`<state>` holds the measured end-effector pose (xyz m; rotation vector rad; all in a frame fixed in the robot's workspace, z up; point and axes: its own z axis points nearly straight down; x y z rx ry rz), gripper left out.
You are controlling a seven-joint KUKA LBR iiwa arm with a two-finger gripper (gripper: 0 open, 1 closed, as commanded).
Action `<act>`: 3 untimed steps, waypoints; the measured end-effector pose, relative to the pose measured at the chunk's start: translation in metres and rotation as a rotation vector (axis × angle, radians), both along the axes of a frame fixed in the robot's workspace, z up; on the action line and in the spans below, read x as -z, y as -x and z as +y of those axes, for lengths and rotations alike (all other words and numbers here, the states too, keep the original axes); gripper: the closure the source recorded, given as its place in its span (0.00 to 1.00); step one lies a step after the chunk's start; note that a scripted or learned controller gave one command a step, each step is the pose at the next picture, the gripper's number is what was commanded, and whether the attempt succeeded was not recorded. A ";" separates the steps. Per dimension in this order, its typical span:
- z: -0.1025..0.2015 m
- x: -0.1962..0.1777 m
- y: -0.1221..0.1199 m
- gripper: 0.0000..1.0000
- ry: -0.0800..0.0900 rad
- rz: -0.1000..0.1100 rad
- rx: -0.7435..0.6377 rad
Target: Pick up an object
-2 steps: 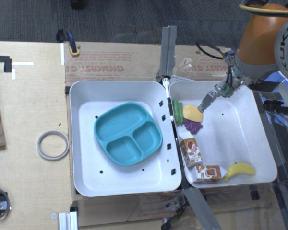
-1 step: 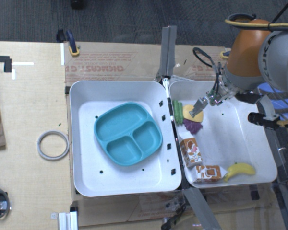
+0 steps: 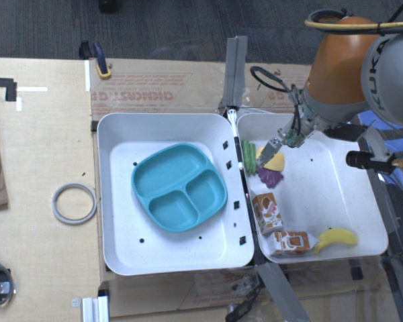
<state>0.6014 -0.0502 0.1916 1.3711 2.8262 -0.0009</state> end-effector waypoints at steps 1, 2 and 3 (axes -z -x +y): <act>-0.039 0.000 -0.025 0.00 0.001 -0.001 0.161; -0.039 0.000 -0.025 0.00 0.001 -0.001 0.161; -0.039 0.000 -0.025 0.00 0.001 -0.001 0.161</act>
